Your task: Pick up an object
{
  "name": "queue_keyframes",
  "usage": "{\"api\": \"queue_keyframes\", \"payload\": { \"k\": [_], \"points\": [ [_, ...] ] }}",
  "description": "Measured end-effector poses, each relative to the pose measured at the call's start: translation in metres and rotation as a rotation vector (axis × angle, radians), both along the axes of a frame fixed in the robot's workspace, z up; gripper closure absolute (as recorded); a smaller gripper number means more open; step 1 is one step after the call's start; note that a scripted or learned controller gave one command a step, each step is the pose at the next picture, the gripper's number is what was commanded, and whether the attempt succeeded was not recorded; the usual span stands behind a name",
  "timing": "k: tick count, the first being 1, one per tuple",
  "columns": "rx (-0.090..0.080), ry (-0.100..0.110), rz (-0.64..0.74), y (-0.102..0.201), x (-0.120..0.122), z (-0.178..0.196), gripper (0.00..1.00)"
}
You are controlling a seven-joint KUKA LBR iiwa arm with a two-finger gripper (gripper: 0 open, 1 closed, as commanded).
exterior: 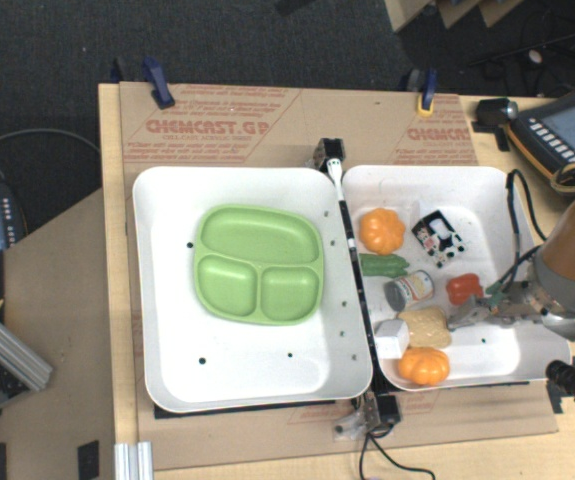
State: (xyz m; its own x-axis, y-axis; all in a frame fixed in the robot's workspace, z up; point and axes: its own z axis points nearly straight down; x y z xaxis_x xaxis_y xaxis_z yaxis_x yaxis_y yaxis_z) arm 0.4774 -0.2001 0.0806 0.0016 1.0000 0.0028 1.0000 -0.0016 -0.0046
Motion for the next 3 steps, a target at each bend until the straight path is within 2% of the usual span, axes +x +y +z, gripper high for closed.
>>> {"api": "queue_keyframes", "payload": {
  "k": [1, 2, 3],
  "points": [
    [-0.005, -0.008, 0.0, -0.001, 0.002, 0.014, 1.0],
    [-0.003, -0.016, 0.009, 0.06, 0.005, 0.121, 1.0],
    [-0.002, -0.013, 0.01, 0.118, 0.004, 0.184, 1.0]
  ]
}}
